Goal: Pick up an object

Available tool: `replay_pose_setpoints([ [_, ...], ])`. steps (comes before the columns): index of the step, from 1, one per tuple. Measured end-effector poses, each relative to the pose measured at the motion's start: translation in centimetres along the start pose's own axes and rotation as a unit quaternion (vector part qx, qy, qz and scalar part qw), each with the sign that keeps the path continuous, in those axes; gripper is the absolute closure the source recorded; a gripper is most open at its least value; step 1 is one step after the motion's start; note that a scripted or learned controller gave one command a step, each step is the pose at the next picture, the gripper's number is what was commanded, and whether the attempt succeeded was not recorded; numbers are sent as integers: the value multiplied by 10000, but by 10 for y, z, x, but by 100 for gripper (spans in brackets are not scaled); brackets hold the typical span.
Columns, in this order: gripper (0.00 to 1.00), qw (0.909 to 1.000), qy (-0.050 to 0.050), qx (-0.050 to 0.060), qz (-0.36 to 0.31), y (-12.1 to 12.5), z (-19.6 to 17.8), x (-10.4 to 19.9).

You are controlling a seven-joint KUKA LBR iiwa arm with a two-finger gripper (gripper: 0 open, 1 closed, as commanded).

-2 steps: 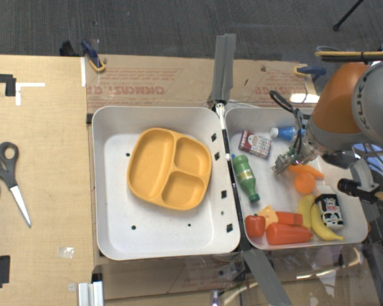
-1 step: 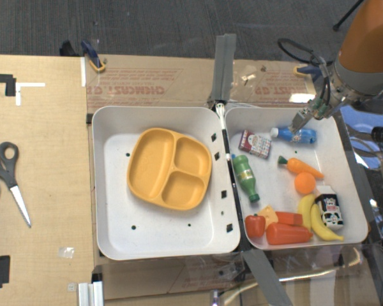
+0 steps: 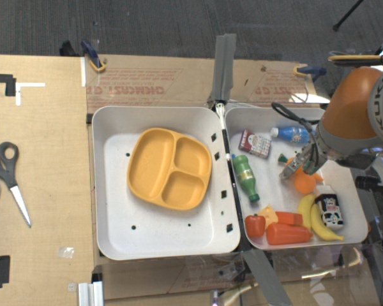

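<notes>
The right bin (image 3: pixel 351 241) holds several objects: a green bottle (image 3: pixel 246 177), a red and white carton (image 3: pixel 255 144), a blue and white bottle (image 3: pixel 291 133), an orange fruit (image 3: pixel 304 183), a banana (image 3: pixel 314 218), a black and white can (image 3: pixel 330 211), a red pepper (image 3: pixel 255 225) and an orange-red carrot-like piece (image 3: pixel 287 233). My gripper (image 3: pixel 296 166) hangs low over the right bin, just above and to the left of the orange fruit. Its tips sit close to the fruit, and whether they touch it cannot be made out.
The left bin (image 3: pixel 108 190) holds a yellow divided plate (image 3: pixel 169 169). Scissors (image 3: pixel 11 180) lie on the wooden bench at the far left. A grey divider post (image 3: pixel 223 69) rises between the bins at the back. A blue clip (image 3: pixel 92 55) sits beyond the left bin.
</notes>
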State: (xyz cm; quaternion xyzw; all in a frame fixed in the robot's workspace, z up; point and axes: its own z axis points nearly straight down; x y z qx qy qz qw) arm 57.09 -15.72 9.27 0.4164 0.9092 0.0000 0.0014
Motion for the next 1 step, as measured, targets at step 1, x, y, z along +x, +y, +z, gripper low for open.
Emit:
replay_pose_setpoints([
  [1, 100, 9990, 4, 2, -454, 59, -142, 55],
])
